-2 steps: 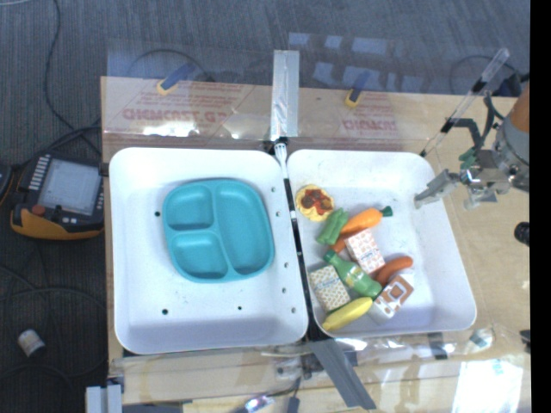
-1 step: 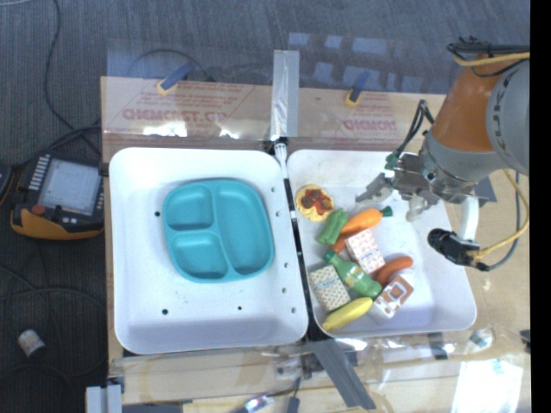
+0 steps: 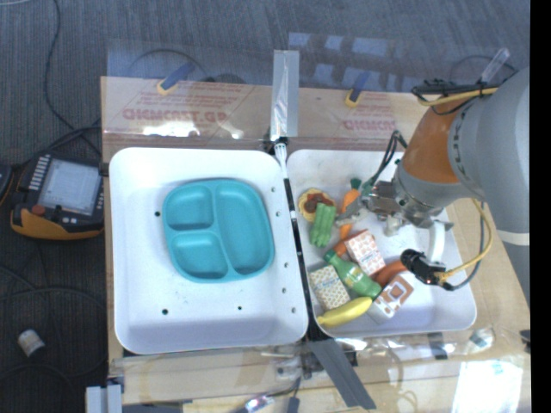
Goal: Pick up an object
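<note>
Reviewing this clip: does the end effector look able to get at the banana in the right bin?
Probably yes. The banana lies uncovered at the pile's near edge, and the end effector hangs above the same bin.

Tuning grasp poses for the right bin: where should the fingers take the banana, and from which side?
Probably the banana at its middle, from straight above, fingers closing across its narrow width. It lies flat along the near wall of the right bin, curved, with the green bottle and a small carton crowding its far side, so a sideways approach looks blocked. The gripper hangs further back in the bin.
</note>
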`<state>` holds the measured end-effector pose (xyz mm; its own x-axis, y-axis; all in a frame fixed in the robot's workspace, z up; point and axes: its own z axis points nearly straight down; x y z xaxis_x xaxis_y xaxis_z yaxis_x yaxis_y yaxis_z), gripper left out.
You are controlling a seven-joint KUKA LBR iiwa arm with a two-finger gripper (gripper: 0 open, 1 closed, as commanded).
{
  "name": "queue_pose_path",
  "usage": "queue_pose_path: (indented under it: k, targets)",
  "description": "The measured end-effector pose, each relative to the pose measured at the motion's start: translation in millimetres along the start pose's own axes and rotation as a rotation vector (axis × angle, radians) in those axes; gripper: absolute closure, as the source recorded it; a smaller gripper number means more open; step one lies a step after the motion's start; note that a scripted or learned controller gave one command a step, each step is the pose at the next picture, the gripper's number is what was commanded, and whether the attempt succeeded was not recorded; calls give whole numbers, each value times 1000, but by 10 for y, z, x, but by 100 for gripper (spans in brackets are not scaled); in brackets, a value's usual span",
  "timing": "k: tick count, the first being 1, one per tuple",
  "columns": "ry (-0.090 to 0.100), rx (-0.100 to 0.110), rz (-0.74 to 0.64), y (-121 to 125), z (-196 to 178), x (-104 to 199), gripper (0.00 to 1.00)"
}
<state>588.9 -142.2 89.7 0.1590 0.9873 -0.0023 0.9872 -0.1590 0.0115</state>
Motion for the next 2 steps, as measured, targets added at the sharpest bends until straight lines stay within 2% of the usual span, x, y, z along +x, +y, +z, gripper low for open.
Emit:
queue_pose_path:
  k: [1,2]
  targets:
    - [-1,1,-214,273,1,475,0]
    - [-1,-1,-213,278,-103,475,100]
